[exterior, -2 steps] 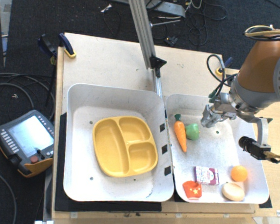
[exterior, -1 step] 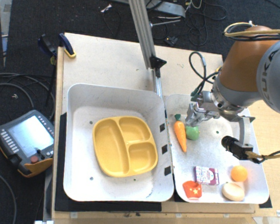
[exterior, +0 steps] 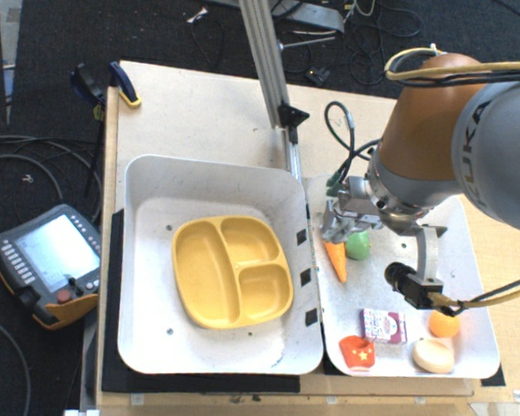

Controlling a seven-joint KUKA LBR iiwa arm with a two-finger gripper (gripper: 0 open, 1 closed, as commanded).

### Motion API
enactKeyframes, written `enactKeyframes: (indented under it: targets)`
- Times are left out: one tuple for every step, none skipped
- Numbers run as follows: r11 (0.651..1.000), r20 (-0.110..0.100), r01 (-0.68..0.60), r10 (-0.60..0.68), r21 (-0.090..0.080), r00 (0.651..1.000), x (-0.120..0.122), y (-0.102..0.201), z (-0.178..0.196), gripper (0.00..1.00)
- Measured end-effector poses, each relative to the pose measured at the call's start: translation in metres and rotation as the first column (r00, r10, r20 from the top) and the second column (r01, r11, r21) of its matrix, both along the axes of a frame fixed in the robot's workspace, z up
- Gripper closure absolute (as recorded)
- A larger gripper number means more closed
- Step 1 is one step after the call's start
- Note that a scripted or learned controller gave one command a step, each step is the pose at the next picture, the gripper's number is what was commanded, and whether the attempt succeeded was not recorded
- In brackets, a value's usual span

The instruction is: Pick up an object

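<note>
claw [exterior: 339,227] low in right bin [exterior: 474,360], finger spread: cannot tell | carrot [exterior: 336,260] and green ball [exterior: 358,246] just beneath it, touching | risk: closing between both, carrot slips sideways, grasp comes up empty

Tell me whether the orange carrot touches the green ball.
Cannot tell. In the camera view the orange carrot sits against the green ball, with the tool overlapping both.

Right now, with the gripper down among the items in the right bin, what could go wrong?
1. The gripper sits right over the carrot and the green ball, which touch; closing might catch both or neither.
2. Both lie close to the right bin's left wall, so a nudge could wedge the carrot there.
</note>
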State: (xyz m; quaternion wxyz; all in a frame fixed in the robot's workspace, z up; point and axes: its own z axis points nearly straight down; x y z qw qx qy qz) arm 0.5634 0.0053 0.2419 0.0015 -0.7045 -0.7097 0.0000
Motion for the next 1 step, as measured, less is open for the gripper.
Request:
enactKeyframes:
  targets:
    - [1.0,0.0,-0.001,0.001,0.0,1.0,-0.0191,0.0465,0.0045,1.0]
